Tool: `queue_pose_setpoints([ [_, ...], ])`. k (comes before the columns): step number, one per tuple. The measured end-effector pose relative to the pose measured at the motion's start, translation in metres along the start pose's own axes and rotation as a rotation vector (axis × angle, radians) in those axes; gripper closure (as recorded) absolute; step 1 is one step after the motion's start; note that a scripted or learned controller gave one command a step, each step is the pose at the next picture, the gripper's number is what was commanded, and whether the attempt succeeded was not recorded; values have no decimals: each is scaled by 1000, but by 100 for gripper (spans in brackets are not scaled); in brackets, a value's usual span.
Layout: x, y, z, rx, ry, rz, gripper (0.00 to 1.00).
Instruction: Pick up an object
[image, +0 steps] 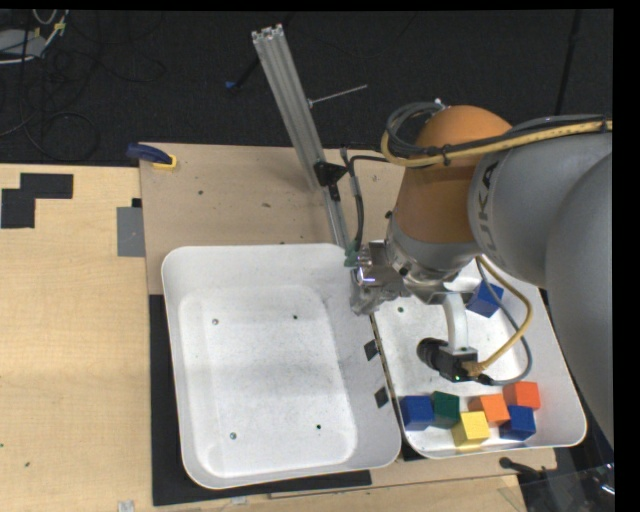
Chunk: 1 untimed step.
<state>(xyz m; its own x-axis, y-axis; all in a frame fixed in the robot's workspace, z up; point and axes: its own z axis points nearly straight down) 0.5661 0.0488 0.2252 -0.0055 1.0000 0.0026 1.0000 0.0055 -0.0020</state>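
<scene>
Several coloured blocks lie in the right bin (560, 425). Along its front edge sit a blue block (415, 410), a green block (445, 406), a yellow block (471, 428), an orange block (494, 408), a red-orange block (526, 394) and another blue block (518, 423). A further blue block (487, 298) lies deeper in the bin, partly behind the arm. My gripper (368, 280) hangs over the bin's far left corner, under the orange wrist band, apart from the front cluster. The arm hides the bin's far part.
The left bin (200, 300) stands beside the right one, their rims meeting at the middle. A slanted aluminium rail (295, 110) rises just behind the gripper. A blue and yellow clamp (150, 154) sits at the bench's far left edge.
</scene>
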Motion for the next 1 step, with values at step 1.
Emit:
queue_pose_setpoints([
  [1,49,11,-11,0,-1,1,100],
])
